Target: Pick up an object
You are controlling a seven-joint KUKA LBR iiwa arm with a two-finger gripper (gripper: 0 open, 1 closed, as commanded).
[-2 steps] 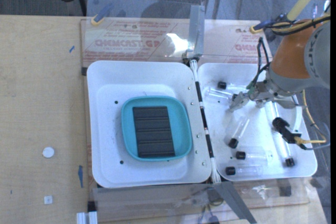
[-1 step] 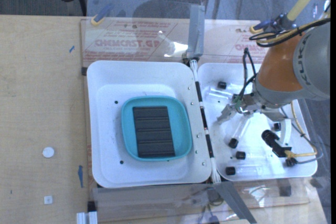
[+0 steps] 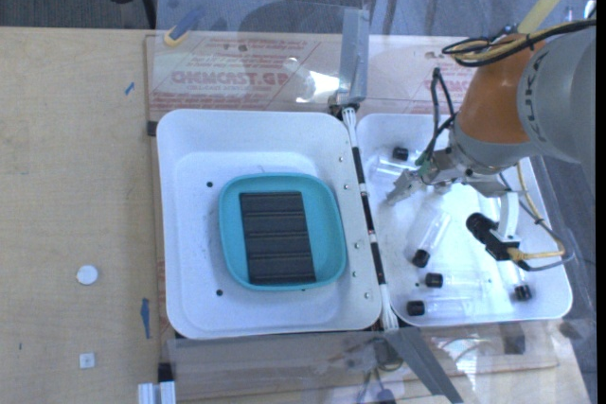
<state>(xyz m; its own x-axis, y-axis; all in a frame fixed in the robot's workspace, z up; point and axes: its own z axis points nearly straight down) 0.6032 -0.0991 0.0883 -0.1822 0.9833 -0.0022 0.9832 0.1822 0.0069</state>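
At the front of the right bin [image 3: 554,303] a clear front vial [image 3: 450,306] lies on its side, with two loose black caps [image 3: 433,280] near it. Farther in lies a tilted second vial [image 3: 428,234], level with the teal dish [image 3: 327,237] in the left bin [image 3: 189,166]. Beyond the second vial the tool [image 3: 407,187] hangs low over the right bin, open or closed I cannot tell, and a third vial [image 3: 383,167] lies just behind it.

Dish [image 3: 230,232] in the left bin [image 3: 175,232], vials [image 3: 428,237] scattered in the right bin [image 3: 544,301] beside it
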